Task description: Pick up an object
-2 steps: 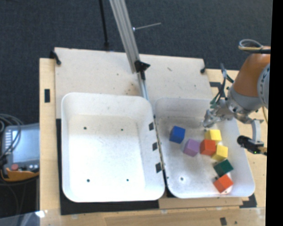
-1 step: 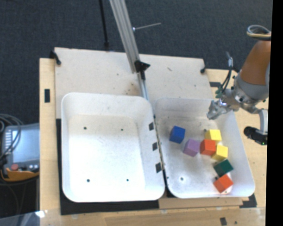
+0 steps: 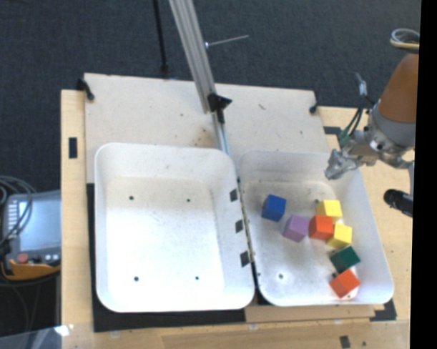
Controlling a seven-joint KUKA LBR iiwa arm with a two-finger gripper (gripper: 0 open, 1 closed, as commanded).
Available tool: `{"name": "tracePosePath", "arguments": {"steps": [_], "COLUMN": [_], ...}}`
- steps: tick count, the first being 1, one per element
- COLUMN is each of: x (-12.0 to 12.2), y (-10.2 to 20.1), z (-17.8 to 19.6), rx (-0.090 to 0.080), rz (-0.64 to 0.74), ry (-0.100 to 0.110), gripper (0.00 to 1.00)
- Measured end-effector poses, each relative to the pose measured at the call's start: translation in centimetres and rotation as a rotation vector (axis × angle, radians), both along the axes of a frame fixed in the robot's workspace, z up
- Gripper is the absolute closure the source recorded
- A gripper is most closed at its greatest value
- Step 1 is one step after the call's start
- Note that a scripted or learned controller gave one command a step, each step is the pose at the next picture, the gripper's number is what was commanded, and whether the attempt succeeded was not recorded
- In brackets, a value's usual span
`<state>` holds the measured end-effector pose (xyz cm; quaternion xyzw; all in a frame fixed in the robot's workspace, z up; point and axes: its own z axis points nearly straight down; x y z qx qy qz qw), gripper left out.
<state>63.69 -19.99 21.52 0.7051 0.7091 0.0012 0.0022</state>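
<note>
Orange cube (image 3: 345,283) nearest camera, right bin (image 3: 304,173); cube cluster at 6 o'clock from gripper (image 3: 336,167). Jaw state: cannot tell.

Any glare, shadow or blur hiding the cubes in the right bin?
Camera view: even, soft light; no glare on the right bin; cubes like the blue cube cast faint shadows; edges slightly soft overall; the gripper looks blurred.

No legible text, labels, numbers or signs on anything in view.

Seven coloured cubes (image 3: 313,228) in right bin (image 3: 276,172)
</note>
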Motion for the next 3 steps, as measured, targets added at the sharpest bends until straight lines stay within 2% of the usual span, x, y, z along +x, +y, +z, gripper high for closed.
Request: {"name": "tracePosePath", "arguments": {"steps": [1, 3], "x": [0.7, -1.3], "y": [4.7, 14.2], "z": [0.8, 1.6], "rx": [0.002, 0.003], "rz": [0.001, 0.001], "ry": [0.002, 0.004], "gripper": [1.00, 1.00]}}
